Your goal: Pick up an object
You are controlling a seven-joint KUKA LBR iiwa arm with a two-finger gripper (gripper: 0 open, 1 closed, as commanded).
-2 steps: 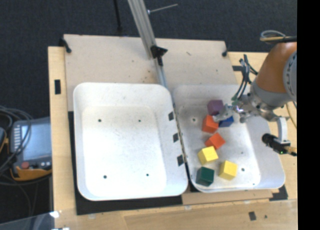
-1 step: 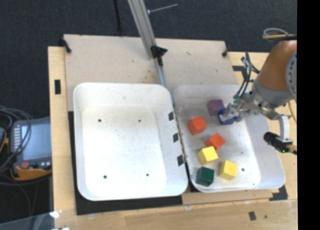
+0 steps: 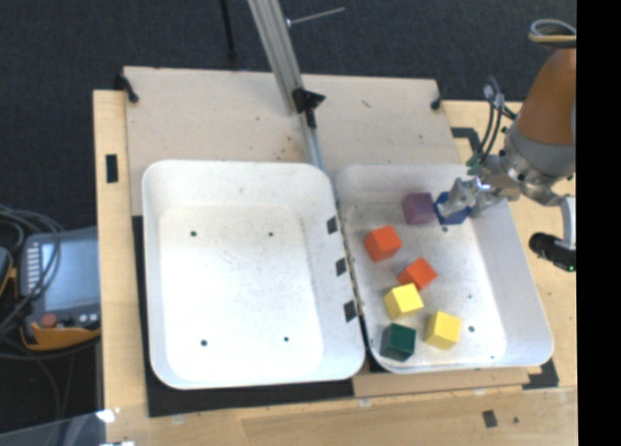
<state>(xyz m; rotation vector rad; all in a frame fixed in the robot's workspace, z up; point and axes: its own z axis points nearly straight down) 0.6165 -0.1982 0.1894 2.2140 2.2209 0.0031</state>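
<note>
Purple cube (image 3: 419, 207) sits near the far edge of the right bin (image 3: 514, 308), and it is the likely target, since the tool (image 3: 456, 204) hovers just beside it on its right. The tool's blue fingertips are blurred, so I cannot tell how far apart they stand, and nothing is visibly held between them.

Other blocks lie nearer the camera than the purple cube: an orange cube (image 3: 383, 241) just in front of it, then a second orange cube (image 3: 420, 272), a yellow cube (image 3: 404, 300), another yellow cube (image 3: 443, 329), and a green cube (image 3: 398, 341) farthest from it.

Judging by its look, the purple cube is small, light and rigid, with smooth flat faces. A grip across two opposite side faces, centred, should hold; an off-centre pinch could make it slip or twist.
</note>
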